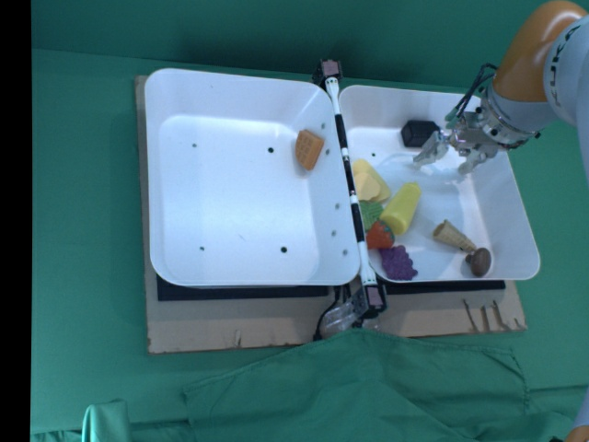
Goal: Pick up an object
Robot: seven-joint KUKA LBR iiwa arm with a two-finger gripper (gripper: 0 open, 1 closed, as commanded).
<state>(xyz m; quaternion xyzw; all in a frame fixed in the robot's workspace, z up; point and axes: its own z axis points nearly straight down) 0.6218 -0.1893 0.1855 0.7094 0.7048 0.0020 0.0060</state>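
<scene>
The arm (543, 44) reaches in from the right, and its end effector (451, 157) hangs above the far part of the right bin (515, 219). Its two fingers (425, 153) are spread apart, with nothing between them. A small black block (420, 133) lies just beside the end effector, toward the bin's far left corner.

Nearer the middle of that bin sit the other things: a yellow wedge (370, 181) against the left wall, a yellow cylinder (402, 208) tilted next to it, a green piece (370, 214), a red strawberry (380, 236) and a purple bunch of grapes (398, 262) toward the near edge. An ice cream cone (453, 236) lies on its side near the right, with a brown mushroom (478, 261) just beyond its tip.

In the left bin (184, 99) an orange waffle-like piece (309, 149) rests near the dividing wall. Both bins sit on a cardboard sheet (184, 334) over the green surface (83, 201).
</scene>
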